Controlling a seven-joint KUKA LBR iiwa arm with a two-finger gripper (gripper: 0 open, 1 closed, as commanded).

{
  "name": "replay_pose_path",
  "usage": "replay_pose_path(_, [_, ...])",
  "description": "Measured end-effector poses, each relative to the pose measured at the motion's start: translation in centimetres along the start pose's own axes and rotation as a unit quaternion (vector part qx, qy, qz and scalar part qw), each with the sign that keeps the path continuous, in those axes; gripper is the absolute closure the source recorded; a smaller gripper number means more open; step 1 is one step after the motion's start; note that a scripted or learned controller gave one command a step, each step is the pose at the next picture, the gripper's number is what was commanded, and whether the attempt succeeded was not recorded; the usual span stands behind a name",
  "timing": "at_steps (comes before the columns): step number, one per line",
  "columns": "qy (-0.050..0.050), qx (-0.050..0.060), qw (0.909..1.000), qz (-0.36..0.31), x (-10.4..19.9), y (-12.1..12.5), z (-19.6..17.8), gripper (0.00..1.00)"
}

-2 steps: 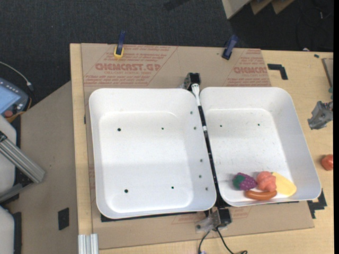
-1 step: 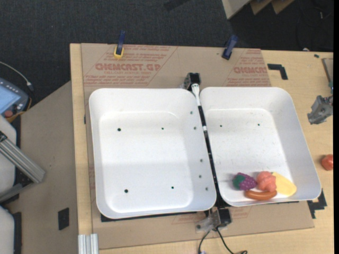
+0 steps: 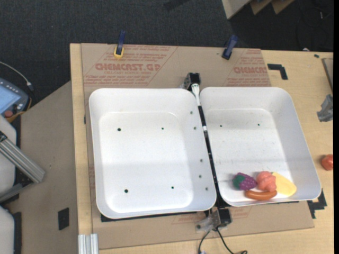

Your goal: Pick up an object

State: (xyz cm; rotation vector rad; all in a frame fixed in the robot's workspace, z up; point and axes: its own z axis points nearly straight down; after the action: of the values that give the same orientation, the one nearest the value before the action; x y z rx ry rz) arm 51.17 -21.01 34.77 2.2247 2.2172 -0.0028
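Grey gripper point(image 3: 325, 110) shows partly at the view's right edge, beyond the right bin point(image 3: 249, 142); whether open or closed cannot be told. It holds nothing visible.

Objects lie well apart from it, nearer the camera and to its left, clustered in that bin's near corner: purple grapes point(image 3: 244, 181), pink fruit point(image 3: 266, 180), yellow piece point(image 3: 286, 186), orange-red sausage point(image 3: 260, 194). The left bin point(image 3: 143, 152) sits farther left.
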Motion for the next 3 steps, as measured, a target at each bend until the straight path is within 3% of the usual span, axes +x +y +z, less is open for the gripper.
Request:
replay_pose_path(1, [-0.001, -0.003, 1.0, -0.002, 0.2, 0.0, -1.3, 1.0])
replay_pose_path(2, [0.002, 0.001, 1.0, -0.003, 3.8, 0.9, 3.0, 1.0])
replay_pose_path(3, [0.0, -0.001, 1.0, -0.002, 2.3, 5.5, 7.1, 1.0])
